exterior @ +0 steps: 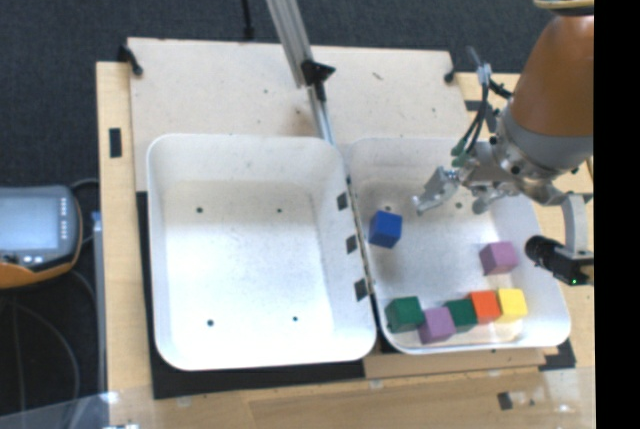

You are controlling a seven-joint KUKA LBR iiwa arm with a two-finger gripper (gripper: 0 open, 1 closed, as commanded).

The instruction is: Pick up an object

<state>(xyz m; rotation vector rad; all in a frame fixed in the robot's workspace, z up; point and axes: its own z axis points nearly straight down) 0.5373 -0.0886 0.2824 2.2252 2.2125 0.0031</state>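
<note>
Bench seen from above w/ two shallow white bins side by side. Left bin (250,252) holds no blocks. Right bin (400,167) holds seven small blocks. Blue block (385,228) sits alone near the bin's left wall. Purple block (498,258) lies to the right, well apart from it. Along the near wall runs a row: green block (404,313), 2nd purple block (436,324), 2nd green block (461,313), orange block (486,305), yellow block (512,303), each touching the next. Grey arm w/ orange band (560,67) reaches in from the right. Gripper (450,189) hangs over the right bin's far half, right of the blue block, nothing between its fingers; whether they're spread or closed can't be told.
</note>
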